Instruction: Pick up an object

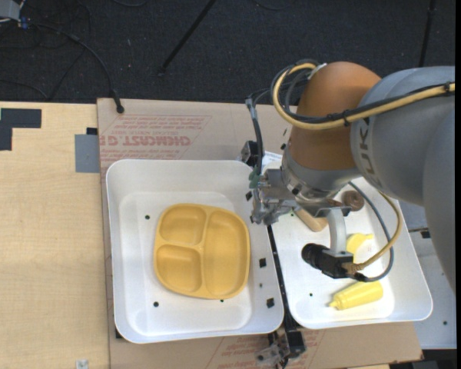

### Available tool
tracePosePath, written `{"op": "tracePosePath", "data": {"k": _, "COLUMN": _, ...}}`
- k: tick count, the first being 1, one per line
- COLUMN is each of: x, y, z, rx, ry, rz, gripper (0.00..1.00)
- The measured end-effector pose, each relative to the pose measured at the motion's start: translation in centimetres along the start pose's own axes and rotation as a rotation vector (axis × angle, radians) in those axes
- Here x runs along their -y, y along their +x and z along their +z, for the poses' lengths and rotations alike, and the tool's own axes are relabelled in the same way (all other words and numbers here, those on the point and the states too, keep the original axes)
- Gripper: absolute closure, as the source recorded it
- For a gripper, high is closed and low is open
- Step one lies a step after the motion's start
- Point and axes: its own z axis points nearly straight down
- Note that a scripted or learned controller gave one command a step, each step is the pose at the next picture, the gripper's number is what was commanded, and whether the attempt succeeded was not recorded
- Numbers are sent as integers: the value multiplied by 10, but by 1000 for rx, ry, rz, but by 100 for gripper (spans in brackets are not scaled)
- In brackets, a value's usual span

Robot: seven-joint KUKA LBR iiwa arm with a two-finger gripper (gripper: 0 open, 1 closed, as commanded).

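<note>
Yellow squeeze bottle [359, 295] lies nearest, in right bin [415, 314], long axis roughly left-right, near-right of the hand [263, 204] hanging over the bins' divider; hand's grip state can't be told; yellow divided plate [202, 250] sits in left bin [131, 314].

The bench is viewed by a single fixed camera set above it, angled down at a slant. Both white bins, left [115, 252] and right [415, 298], are taken in at moderate range, and the arm [384, 129] is seen entering from the right.
</note>
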Motion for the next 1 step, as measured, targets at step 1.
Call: {"op": "tracePosePath", "data": {"k": 1, "x": 6, "y": 50, "z": -6, "rx": 1, "ry": -1, "rz": 2, "gripper": 100}}
